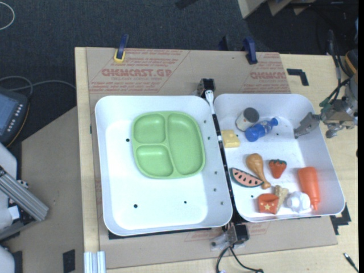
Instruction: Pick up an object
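Seen from above at a slant: two shallow white bins side by side on a cardboard-covered bench [170, 67]; in the left white bin [114, 198], a pale green plastic plate [168, 144] with three compartments, lying in the half nearest the bench's far edge; in the right white bin [301, 104], the toys; small yellow block [230, 138] against the wall next to the green plate; further from the plate, a grey-and-white round piece [248, 117] touching a blue plastic bottle [259, 129]; toward the near edge, a brown drumstick [257, 166], a watermelon slice [248, 178], a small red strawberry [277, 168], an orange carrot [309, 186], a red block with a star [267, 203] and a whitish lump [297, 201]; grey two-finger gripper [310, 125] over the right bin's far-right rim, well apart from the plate, nothing seen between its fingers, opening impossible to tell.
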`<state>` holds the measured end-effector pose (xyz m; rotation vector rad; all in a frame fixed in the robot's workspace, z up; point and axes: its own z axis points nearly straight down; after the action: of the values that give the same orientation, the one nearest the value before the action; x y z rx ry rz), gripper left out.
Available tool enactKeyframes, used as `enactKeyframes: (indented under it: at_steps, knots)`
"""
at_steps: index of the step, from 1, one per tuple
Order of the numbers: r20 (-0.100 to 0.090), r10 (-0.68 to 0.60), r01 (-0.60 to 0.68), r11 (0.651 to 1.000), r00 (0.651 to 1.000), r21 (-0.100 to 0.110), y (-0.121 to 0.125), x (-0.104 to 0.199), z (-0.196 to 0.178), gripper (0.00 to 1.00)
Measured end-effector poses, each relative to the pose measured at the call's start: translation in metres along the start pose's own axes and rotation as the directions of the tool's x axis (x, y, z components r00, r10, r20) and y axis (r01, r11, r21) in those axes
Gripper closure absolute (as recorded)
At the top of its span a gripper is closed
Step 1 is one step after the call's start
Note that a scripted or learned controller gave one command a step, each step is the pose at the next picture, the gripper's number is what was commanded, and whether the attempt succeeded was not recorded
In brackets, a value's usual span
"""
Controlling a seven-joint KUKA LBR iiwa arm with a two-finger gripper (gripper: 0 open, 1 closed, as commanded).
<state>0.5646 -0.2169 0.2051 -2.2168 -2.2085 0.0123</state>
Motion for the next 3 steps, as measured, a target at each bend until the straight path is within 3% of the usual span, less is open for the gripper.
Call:
enactKeyframes:
  at_steps: [1,3]
  knots:
    - [0.004,-0.004,0.004,1.0,1.0,-0.015,0.003,0.001,-0.009,0.0]
    - [-0.001,-0.004,0.004,1.0,1.0,-0.009,0.001,-0.003,0.101,0.0]
